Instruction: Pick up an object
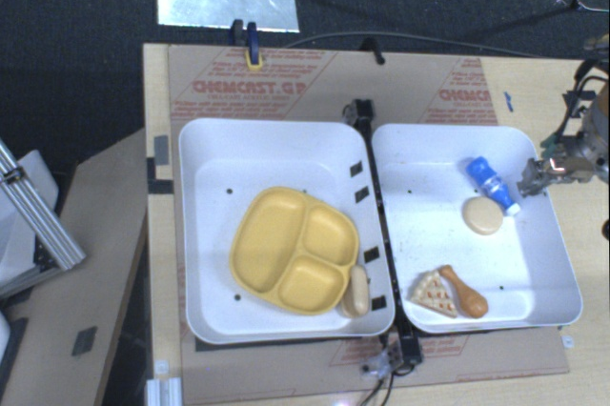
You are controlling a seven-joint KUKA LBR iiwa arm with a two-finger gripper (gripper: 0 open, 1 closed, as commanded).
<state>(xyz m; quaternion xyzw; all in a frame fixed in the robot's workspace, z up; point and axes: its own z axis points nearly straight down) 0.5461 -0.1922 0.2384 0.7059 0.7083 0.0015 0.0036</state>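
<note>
The right bin [543,233] holds a blue bottle [490,182], a pale round bun [483,216], a waffle wedge [434,293] and a brown drumstick [462,292]. My gripper [537,175] hangs at that bin's right rim, just right of the blue bottle, with nothing seen between its fingers. A yellow divided tray [294,250] lies in the left bin [205,204], and a beige oblong piece [356,290] rests against the tray's lower right corner.
A black divider with clips [374,204] runs between the two bins. The bins sit on a cardboard sheet [286,85] with a yellow and blue clamp [250,42] at its far edge. A metal frame [33,213] stands at the left.
</note>
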